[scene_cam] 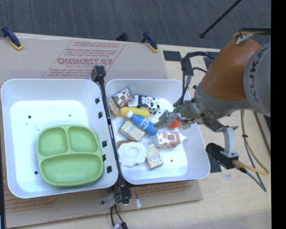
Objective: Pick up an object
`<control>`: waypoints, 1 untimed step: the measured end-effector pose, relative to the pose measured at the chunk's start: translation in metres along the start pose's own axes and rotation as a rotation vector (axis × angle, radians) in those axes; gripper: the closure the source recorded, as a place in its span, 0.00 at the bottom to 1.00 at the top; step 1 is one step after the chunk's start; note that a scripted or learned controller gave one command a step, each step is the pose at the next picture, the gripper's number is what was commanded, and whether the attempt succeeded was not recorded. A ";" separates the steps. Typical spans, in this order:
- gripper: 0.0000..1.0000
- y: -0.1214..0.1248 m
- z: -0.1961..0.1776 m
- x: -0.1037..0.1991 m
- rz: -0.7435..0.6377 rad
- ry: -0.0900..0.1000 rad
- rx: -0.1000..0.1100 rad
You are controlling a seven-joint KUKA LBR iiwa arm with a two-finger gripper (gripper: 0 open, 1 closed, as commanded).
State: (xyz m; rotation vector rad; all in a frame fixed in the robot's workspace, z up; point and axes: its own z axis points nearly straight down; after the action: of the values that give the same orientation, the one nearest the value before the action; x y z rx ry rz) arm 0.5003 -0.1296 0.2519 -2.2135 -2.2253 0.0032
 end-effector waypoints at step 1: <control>0.00 -0.008 0.131 -0.024 -0.001 -0.001 -0.003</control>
State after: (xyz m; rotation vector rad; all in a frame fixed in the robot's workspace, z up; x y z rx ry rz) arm 0.4921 -0.1538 0.1214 -2.2144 -2.2279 0.0006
